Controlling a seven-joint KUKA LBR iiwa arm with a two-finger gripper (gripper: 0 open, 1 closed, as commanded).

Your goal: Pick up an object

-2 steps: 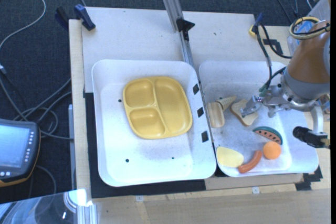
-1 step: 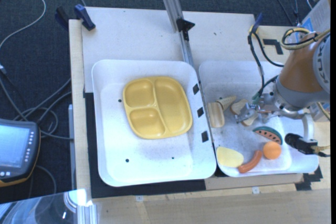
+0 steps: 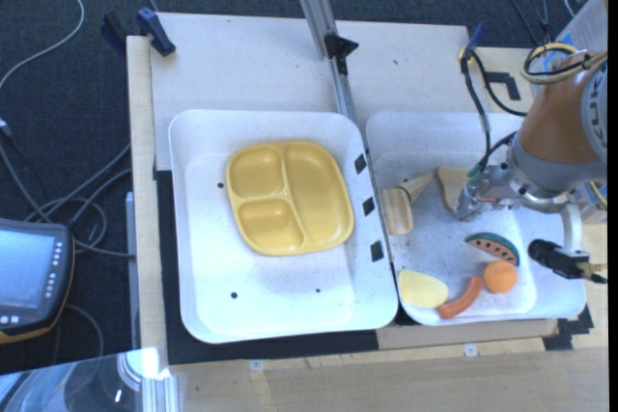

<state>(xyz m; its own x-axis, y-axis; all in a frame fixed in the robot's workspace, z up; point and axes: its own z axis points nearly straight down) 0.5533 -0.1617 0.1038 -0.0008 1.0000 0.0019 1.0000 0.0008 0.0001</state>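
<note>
Poised w/ hand [image 3: 470, 204], grip state not discernible, over right bin [image 3: 425, 125] center, touching tan wedge [image 3: 451, 186], melon slice [image 3: 492, 248] nearer front edge.

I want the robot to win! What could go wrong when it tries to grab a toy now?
1. The gripper sits low in the right bin between a tan piece and the watermelon slice, so it might close on nothing or just nudge one away.
2. The orange ball, sausage and yellow piece huddle in the bin's near corner, so a grab there could catch the wall or push its neighbours.
</note>
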